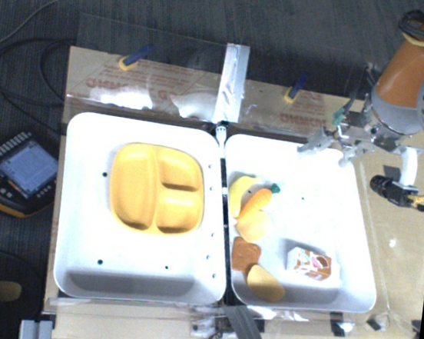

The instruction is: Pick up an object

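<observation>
Arm (420, 72): rounded segments, orange band over a pale grey shell, with a dark seam line curving along the top of the orange section near the upper right corner of the camera view. Wrist: a grey flange narrowing into a cluster of small metal fittings, with a tiny green-and-dark detail and thin dark cabling at its side. Gripper (329, 147): slim, light grey metal fingers of thin angular form, too small in the view to make out screws or markings.
</observation>
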Controlling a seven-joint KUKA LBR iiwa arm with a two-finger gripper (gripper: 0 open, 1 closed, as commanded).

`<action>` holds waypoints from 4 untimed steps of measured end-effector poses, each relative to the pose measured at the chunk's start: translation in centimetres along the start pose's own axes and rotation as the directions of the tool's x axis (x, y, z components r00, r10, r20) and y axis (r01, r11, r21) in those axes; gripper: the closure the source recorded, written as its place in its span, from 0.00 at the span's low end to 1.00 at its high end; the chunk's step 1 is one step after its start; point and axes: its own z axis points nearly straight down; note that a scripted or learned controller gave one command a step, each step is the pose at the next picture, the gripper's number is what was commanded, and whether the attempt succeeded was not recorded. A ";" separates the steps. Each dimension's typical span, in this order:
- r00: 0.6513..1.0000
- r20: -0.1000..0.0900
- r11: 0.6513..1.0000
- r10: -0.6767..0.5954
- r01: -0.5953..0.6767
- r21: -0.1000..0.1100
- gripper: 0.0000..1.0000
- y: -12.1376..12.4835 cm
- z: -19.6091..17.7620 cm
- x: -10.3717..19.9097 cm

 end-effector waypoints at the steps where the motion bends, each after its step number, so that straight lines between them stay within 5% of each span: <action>1: 0.996 0.001 0.996 -0.090 0.090 0.001 0.00 -2.0 8.9 7.7; 2: 0.971 0.006 0.971 -0.241 0.241 -0.012 0.00 -4.3 12.4 6.5; 3: 0.971 0.006 0.971 -0.241 0.241 -0.015 1.00 -4.2 11.4 6.5; 4: 0.995 0.003 0.995 -0.098 0.098 0.000 1.00 -4.8 2.1 4.2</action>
